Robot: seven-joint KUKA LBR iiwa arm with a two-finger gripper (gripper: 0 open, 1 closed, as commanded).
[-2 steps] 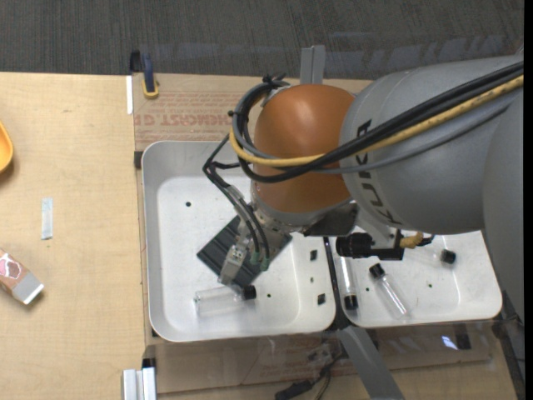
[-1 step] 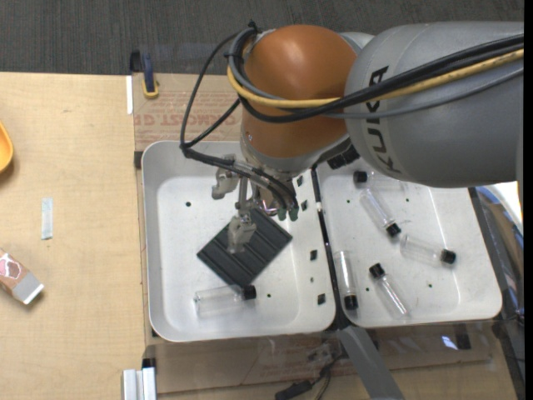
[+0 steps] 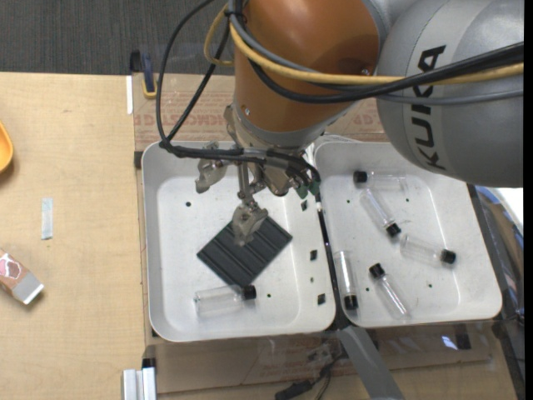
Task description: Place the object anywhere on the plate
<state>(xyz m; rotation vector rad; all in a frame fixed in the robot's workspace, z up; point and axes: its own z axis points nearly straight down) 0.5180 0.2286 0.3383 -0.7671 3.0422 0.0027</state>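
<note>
Grey arm with its orange band (image 3: 304, 52) fills the top of the view, reaching in from the right. Black and yellow cables loop around the wrist.

Gripper (image 3: 247, 223) hangs over the left bin (image 3: 158, 248), tip down on or just above the dark ribbed plate (image 3: 244, 250). The plate lies flat at an angle, roughly mid-bin. Whether the hand is spread, pressed together or pinching something, I cannot tell.

A clear tube with a black cap (image 3: 223, 298) lies on its side in the left bin, just below the plate's lower corner, touching or nearly so. It is on the bin floor, off the plate. A few small dark specks dot the bin floor.

Right bin (image 3: 491, 282) sits flush beside the left one and holds several more clear tubes with black caps (image 3: 383, 212), scattered at different angles.

Bench is pale wood (image 3: 75, 182). On it, well left of the bins: a small grey strip (image 3: 47, 219), and a wrapped block (image 3: 18, 278) near the edge. Dark carpet (image 3: 83, 15) runs along the far side.
</note>
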